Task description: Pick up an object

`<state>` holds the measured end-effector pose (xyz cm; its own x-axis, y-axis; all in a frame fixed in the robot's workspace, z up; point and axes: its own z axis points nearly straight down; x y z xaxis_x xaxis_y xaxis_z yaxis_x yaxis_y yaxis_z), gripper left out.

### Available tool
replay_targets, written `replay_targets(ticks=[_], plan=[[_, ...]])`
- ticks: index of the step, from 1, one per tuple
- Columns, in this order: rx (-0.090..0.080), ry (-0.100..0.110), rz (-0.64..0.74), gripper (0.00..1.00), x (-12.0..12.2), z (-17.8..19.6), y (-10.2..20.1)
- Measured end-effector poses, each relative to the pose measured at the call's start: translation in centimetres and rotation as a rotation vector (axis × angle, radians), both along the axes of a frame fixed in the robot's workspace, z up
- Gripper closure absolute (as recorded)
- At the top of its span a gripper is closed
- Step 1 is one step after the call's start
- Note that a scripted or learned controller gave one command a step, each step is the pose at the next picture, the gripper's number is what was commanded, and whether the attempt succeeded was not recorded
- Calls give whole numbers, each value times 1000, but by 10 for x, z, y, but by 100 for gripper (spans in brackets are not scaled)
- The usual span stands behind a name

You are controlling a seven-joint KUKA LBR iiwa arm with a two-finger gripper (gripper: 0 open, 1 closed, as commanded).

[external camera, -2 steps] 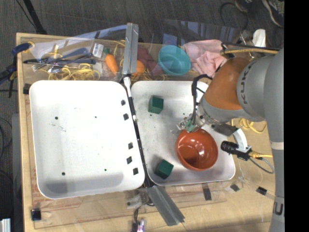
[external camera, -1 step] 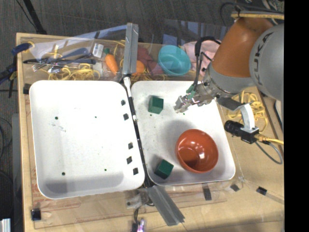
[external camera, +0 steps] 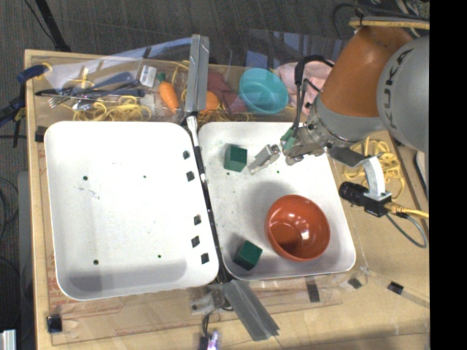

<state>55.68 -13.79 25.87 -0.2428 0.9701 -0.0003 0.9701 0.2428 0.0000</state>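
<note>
The right bin point(external camera: 339, 257) holds a red bowl point(external camera: 297, 227) at 5 o'clock, one green cube point(external camera: 235, 158) at 10 o'clock and another point(external camera: 247, 254) at 7 o'clock; the left bin point(external camera: 58, 195) shows bare white floor. The gripper point(external camera: 264, 158) hangs at the right bin's 12 o'clock, just beside the upper cube; its fingers grip nothing, though how wide they stand I cannot tell.

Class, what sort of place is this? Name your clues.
Probably a robotics lab bench for grasping trials: two white bins, a KUKA arm, and test props like the red bowl and green blocks.
</note>
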Motion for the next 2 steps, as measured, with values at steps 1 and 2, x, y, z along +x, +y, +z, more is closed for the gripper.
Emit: replay_targets(ticks=[1,2], plan=[[0,4,-10,0,-7,-62,-28],[0,5,21,0,4,-145,-60]])
